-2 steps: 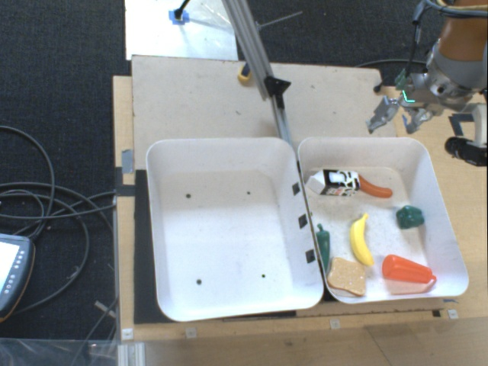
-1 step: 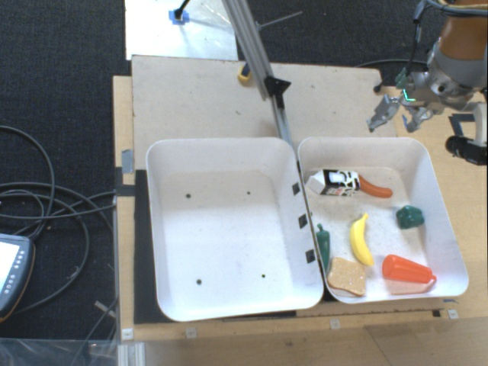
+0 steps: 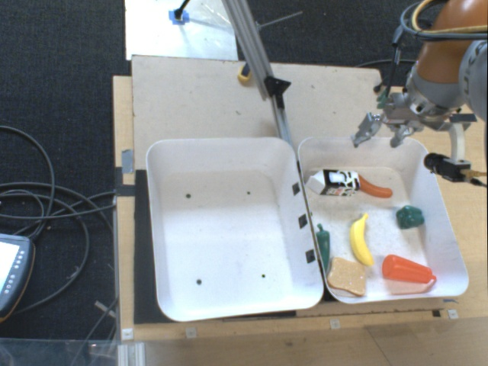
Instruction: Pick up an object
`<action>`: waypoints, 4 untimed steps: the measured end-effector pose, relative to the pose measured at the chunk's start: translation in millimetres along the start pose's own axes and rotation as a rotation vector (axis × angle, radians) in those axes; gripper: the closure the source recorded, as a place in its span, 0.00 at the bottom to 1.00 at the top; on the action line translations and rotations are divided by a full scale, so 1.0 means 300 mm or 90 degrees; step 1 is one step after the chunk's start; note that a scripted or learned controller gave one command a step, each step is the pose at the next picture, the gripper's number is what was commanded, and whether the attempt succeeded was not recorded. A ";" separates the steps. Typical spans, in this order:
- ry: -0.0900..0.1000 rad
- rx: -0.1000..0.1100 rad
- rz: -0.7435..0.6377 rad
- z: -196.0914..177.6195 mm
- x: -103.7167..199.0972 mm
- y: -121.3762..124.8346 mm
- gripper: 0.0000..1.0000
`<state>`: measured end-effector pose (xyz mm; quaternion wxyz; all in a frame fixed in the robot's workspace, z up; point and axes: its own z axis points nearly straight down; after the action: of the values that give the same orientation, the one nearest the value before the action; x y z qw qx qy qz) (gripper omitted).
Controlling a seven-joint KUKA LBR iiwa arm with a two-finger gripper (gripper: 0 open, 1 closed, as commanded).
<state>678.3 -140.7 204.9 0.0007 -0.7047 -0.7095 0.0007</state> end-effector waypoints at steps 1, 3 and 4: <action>0.000 0.000 0.003 0.194 -0.026 0.006 0.00; -0.001 -0.005 0.000 0.317 -0.024 0.014 1.00; -0.002 -0.008 0.002 0.101 -0.039 0.032 1.00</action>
<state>687.8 -152.4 174.5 -0.0044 -0.7058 -0.7084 -0.0026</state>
